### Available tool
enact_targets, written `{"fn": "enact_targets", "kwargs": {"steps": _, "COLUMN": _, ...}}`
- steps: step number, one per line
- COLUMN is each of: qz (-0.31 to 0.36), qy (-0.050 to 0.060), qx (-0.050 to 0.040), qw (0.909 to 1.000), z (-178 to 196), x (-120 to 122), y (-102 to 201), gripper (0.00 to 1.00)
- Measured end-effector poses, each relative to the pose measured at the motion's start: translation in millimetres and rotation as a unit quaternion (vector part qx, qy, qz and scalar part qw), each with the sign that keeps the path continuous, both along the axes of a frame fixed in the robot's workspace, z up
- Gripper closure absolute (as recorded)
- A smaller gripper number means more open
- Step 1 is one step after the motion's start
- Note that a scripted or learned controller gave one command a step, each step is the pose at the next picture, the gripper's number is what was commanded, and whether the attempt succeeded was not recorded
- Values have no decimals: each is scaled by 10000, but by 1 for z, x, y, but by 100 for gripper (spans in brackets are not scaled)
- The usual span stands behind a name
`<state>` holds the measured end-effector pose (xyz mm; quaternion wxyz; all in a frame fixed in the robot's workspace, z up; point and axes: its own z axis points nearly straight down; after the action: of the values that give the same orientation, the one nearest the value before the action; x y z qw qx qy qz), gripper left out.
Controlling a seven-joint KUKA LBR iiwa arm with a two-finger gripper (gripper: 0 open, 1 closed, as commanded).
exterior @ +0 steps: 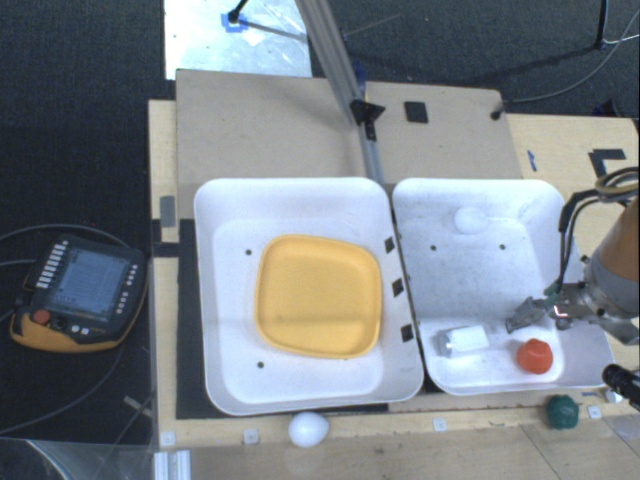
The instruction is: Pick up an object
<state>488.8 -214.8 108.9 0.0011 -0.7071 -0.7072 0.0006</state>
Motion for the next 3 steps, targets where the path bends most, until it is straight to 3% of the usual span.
{"fn": "enact_targets", "kwargs": {"steps": 1, "qz": 0, "qy": -10, "qx": -3, "qw": 10000, "z": -19, "x": 0, "y": 0, "gripper": 0}}
{"fn": "enact_targets", "kwargs": {"steps": 2, "qz": 0, "qy": -19, "qx": -6, "qw": 10000, "z": -8, "x": 1, "y": 0, "gripper": 100}}
{"fn": "enact_targets", "kwargs": {"steps": 3, "qz": 5, "qy": -40, "qx": -12, "qw": 10000, "z": 54, "x": 2, "y": 3, "gripper": 100}}
